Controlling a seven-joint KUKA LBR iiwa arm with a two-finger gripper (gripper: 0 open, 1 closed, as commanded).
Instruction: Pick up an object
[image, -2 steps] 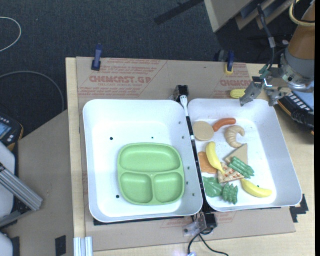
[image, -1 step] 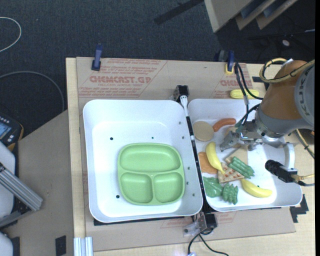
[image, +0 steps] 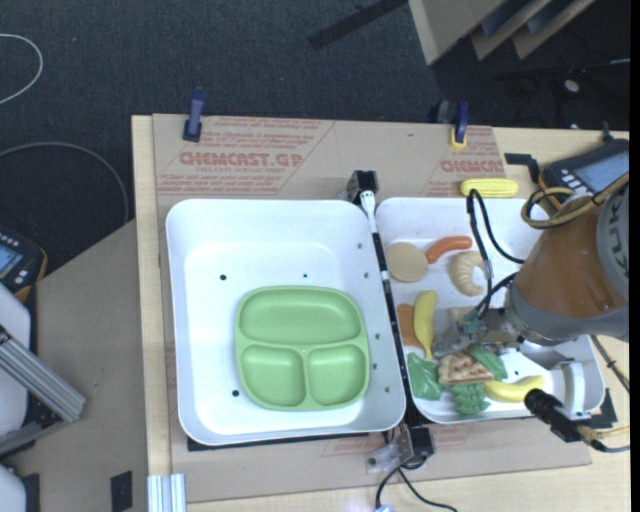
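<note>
Down in the right bin (image: 420, 212), the gripper (image: 468, 330) sits among toy foods; its grip can't be told. Beside it: two bananas (image: 425, 318), one waffle (image: 461, 369), one sausage (image: 447, 246).

Two white bins, and both look like smooth plastic with a soft sheen: the left bin (image: 190, 300) at centre frame, the right bin (image: 420, 215) beside it. In the left one, a pale green divided tray (image: 300, 345), matt plastic, smooth. The bench top (image: 300, 150) across the upper middle reads as brown board, dull, printed in red. Blue clamps (image: 193, 115) at its top edge look plastic. Lower right, the toy foods (image: 455, 375) shine like glossy plastic. The arm's orange band (image: 565, 265) at right is smooth and satiny.
</note>
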